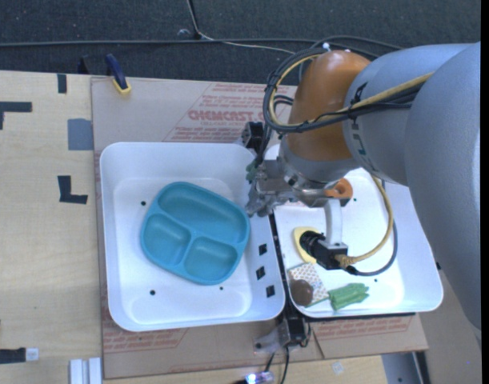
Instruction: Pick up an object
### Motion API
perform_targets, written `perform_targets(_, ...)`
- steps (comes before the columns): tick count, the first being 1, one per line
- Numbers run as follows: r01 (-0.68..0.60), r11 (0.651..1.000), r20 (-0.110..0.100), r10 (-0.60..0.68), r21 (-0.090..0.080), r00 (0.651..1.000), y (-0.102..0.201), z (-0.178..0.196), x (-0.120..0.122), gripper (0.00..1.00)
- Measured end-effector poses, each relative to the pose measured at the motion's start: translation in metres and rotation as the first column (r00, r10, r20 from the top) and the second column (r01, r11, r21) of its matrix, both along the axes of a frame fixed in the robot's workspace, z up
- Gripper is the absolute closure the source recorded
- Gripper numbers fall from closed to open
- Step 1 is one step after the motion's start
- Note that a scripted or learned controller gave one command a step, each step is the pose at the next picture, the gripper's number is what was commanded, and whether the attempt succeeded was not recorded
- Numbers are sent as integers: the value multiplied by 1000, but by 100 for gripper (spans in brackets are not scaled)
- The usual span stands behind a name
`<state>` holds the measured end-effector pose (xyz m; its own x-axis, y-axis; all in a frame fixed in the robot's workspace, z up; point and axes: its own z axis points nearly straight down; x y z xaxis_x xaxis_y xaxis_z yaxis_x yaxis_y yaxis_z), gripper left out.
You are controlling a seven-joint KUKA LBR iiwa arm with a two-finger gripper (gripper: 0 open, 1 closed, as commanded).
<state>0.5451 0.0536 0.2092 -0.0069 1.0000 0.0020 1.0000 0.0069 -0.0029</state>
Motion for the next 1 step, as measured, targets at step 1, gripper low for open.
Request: perform_targets(1,0,1000,1,0,-1,1000,45,10,-14,100)
